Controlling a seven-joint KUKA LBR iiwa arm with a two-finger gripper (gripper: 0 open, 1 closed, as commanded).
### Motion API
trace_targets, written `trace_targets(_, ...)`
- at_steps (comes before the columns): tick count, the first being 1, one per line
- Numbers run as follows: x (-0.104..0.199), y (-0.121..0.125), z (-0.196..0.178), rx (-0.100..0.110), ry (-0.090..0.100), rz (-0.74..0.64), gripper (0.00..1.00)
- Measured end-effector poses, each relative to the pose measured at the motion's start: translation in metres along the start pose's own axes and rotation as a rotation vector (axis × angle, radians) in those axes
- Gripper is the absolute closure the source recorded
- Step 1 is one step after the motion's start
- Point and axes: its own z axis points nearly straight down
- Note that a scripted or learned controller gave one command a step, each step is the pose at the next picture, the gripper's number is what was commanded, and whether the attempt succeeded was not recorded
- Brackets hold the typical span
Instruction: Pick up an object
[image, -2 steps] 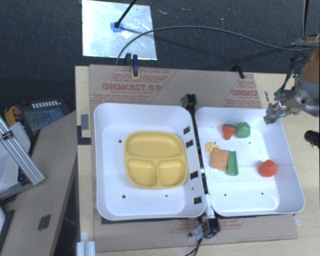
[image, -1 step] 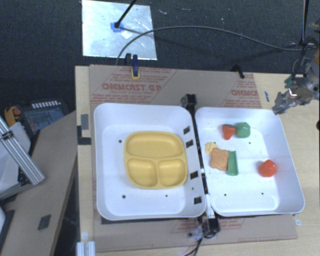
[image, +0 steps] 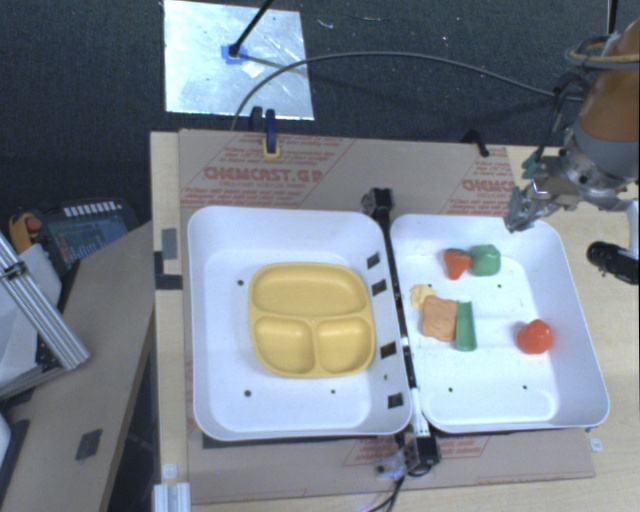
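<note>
The pincer (image: 520, 215) hangs over the far rim of the right bin (image: 570, 400), near its back right corner, at the end of the grey arm (image: 600, 150) that comes in from the right with its orange band (image: 612, 100) above the wrist. Nothing is between its tips, and whether it stands wide or narrow cannot be told at this size.

Nearest to the pincer, just toward the camera and slightly left of it, a green block (image: 485, 260) lies on the bin floor, touching an orange-red piece (image: 456, 263) on its left. Farther toward the camera and more to the left lie a small yellow bit (image: 421, 296), an orange slab (image: 438, 319) and a green stick (image: 465, 326); slab and stick lie side by side, touching. Well toward the camera, almost straight below the pincer in the view, a red ball (image: 534, 337) sits alone near the bin's right wall.

Far to the pincer's left, the left bin (image: 215, 400) holds a yellow tray (image: 310, 318) with three compartments. Behind that bin, a blue and yellow clamp (image: 270, 133) stands on the cardboard (image: 320, 170) under both bins.
</note>
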Motion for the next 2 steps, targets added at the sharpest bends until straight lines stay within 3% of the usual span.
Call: trace_targets(2, 0.111, -0.015, 0.014, -0.001, 0.000, 0.000, 1.00)
